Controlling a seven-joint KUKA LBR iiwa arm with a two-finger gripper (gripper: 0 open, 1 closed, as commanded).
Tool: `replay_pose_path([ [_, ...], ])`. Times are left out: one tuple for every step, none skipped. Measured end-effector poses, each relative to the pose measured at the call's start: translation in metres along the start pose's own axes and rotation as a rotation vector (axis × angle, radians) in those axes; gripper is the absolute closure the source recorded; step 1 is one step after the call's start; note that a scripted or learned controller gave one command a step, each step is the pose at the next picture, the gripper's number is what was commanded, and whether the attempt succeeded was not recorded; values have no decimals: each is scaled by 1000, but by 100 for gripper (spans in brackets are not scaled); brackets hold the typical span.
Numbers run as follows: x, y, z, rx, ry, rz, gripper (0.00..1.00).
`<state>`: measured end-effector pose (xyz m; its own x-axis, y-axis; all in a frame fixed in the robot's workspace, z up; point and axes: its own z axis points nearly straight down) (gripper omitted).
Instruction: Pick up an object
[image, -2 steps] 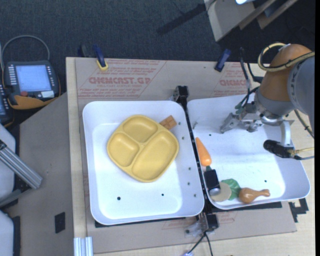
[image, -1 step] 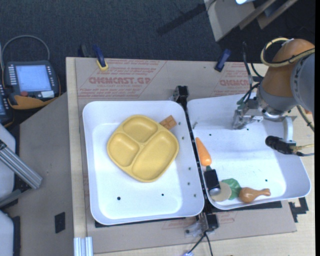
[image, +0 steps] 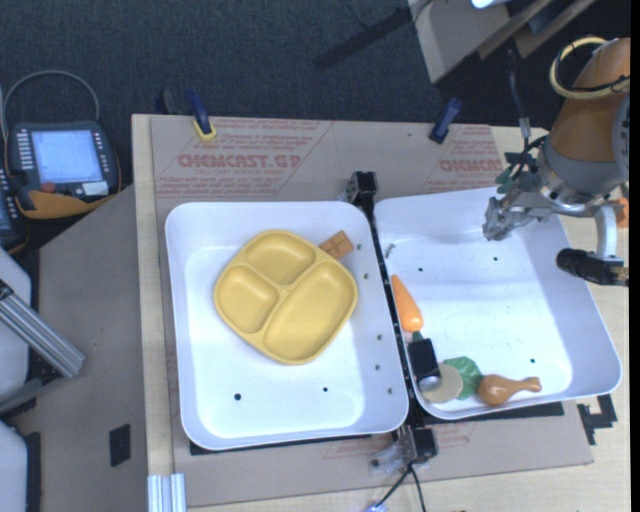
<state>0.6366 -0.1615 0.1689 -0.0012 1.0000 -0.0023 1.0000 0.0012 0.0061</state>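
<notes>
Nearest the camera, along the front edge of the right bin (image: 590, 330), lies a small cluster: a brown toy drumstick (image: 505, 386) pointing toward the right, touching a green piece (image: 465, 370) and a pale round disc (image: 445, 384), with a small black block (image: 421, 356) just beside them against the divider between the bins. A little farther back, an orange carrot (image: 405, 303) lies along that same divider, its thin end pointing away from the camera. In the left bin (image: 200, 380), a yellow divided plate (image: 286, 295) with three compartments sits tilted near the middle, and a small tan block (image: 337, 244) peeks out from behind its far right rim, touching or nearly touching it. Both bins rest on a brown cardboard sheet (image: 250, 150) printed with red lettering, held at its far edge by a yellow clamp (image: 204, 126) and a blue clamp (image: 443, 122). Off to the far left stands a control pendant (image: 62, 160) with a lit screen. At the far right corner of the right bin, the arm (image: 590, 120) comes down from above, its orange band showing, and the gripper (image: 497, 222) hangs over bare white bin floor, well apart from the carrot and the front cluster. Whether anything is in its grasp, or how wide it stands, cannot be told from this view.
</notes>
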Motion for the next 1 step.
replay_pose_path([
  [1, 11, -58, 0, 0, -1, 100],
])
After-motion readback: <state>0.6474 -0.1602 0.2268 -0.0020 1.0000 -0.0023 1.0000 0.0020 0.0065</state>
